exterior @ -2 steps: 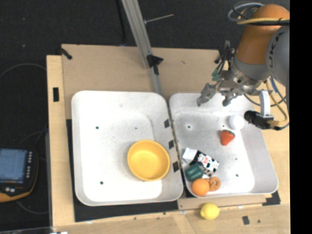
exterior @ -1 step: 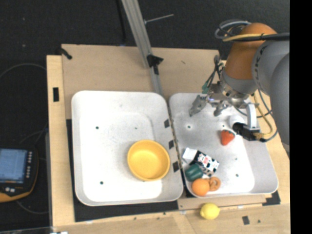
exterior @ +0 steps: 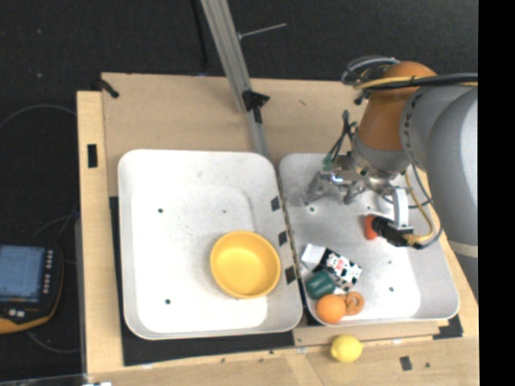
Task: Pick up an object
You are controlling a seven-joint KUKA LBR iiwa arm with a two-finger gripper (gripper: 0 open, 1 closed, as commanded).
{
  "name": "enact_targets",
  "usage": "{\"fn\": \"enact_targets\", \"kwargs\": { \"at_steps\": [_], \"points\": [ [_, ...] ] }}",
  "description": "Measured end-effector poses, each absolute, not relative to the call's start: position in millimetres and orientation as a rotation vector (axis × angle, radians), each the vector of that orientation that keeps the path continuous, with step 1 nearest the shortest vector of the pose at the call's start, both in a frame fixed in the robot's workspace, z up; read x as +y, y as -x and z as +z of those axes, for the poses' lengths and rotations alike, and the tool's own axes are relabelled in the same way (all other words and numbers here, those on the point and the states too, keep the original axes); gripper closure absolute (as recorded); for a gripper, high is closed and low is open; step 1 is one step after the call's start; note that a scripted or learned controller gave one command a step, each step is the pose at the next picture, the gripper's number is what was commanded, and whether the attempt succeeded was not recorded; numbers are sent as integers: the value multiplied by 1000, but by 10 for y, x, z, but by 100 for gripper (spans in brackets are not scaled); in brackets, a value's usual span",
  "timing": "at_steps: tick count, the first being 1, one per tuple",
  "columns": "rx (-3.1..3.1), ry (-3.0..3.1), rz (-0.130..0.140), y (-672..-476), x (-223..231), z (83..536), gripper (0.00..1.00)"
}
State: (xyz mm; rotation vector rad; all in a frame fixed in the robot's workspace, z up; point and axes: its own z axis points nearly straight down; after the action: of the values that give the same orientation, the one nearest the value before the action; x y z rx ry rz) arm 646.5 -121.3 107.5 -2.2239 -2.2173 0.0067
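**Crowding the near corner of the right bin**

Sitting in a tight cluster at the near left corner of the right bin (exterior: 418, 292) are the things on offer: an orange ball (exterior: 330, 308) against the front wall, a small brownish piece (exterior: 354, 301) touching it on the right, a dark green object (exterior: 319, 282) just behind, a black-and-white patterned block (exterior: 344, 270) beside that, and a white block (exterior: 311, 256) at the back of the group. An orange-red object (exterior: 371, 227) lies apart, nearer the bin's middle, partly under the arm's black fittings.

The jaws (exterior: 334, 185) hang over the far part of the same bin, well apart from the cluster; whether they are released or clenched cannot be told from this angle, and nothing seems to be between them.

The left bin (exterior: 161, 183) holds a yellow bowl (exterior: 245, 263) upright near its front right corner. A yellow lemon (exterior: 346, 348) rests on the worktop (exterior: 177, 111) just in front of the right bin.
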Motion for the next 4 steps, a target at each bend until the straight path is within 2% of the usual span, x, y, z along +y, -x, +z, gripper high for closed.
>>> {"fn": "enact_targets", "kwargs": {
  "at_steps": [1, 3, 4],
  "points": [
    [-2217, 2232, -3, -6488, -1220, 1226, 100],
    [-2226, 2225, -6, -6536, -1248, 2139, 100],
    [-2228, 2213, -3, -6513, -690, 2157, 100]
  ]
}}
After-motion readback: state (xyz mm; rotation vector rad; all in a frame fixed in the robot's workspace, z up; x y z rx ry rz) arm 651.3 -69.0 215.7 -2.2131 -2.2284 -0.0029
